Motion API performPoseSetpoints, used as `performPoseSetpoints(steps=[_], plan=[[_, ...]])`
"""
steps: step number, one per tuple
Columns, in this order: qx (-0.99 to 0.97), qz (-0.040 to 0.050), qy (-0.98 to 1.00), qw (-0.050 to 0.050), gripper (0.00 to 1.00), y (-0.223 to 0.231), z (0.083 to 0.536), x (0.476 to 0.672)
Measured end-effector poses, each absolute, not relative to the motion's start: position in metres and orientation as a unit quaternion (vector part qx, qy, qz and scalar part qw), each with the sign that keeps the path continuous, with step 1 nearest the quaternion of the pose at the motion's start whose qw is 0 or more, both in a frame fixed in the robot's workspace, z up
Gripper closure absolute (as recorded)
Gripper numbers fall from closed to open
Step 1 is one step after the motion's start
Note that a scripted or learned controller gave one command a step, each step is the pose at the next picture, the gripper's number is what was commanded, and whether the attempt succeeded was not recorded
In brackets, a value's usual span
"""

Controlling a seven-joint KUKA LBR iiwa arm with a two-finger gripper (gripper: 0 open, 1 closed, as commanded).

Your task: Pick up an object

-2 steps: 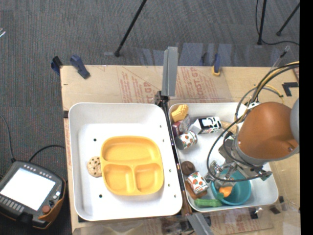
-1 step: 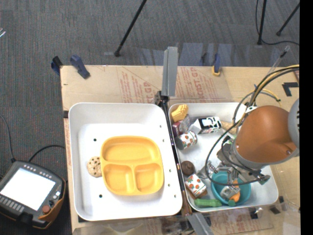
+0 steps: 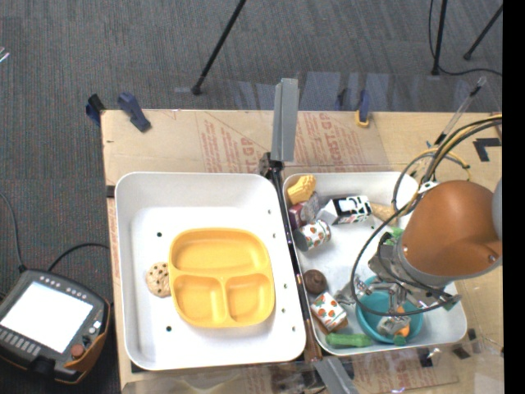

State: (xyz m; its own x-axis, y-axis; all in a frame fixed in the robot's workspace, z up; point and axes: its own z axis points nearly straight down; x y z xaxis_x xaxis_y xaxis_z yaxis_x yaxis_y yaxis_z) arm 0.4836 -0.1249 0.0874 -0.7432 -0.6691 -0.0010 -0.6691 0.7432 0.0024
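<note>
Reaching in from the right, the arm [image 3: 447,228] hangs over the right bin [image 3: 447,335], its orange band filling most of that side. The gripper [image 3: 399,309] points straight down into a teal bowl [image 3: 371,318] near the bin's front edge, right over a small orange thing [image 3: 401,328] inside it. Can't tell from here if it's grasping anything, the wrist and cables hide too much.

Room is tight over there. A green piece [image 3: 348,340] lies along the front wall, an orange-spotted carton [image 3: 328,309] and a brown cupcake [image 3: 315,281] crowd the bowl's left, and a can [image 3: 315,234], yellow item [image 3: 301,189] and black-and-white box [image 3: 351,208] sit toward the back.

The left bin [image 3: 139,220] is roomier: a yellow divided tray [image 3: 221,276] in the middle, a cookie [image 3: 157,279] touching its left edge.
</note>
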Motion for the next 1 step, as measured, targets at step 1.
performPoseSetpoints(steps=[1], plan=[[-0.446,0.0014,0.895,0.001,0.00,-0.1884,0.0875,0.5414]])
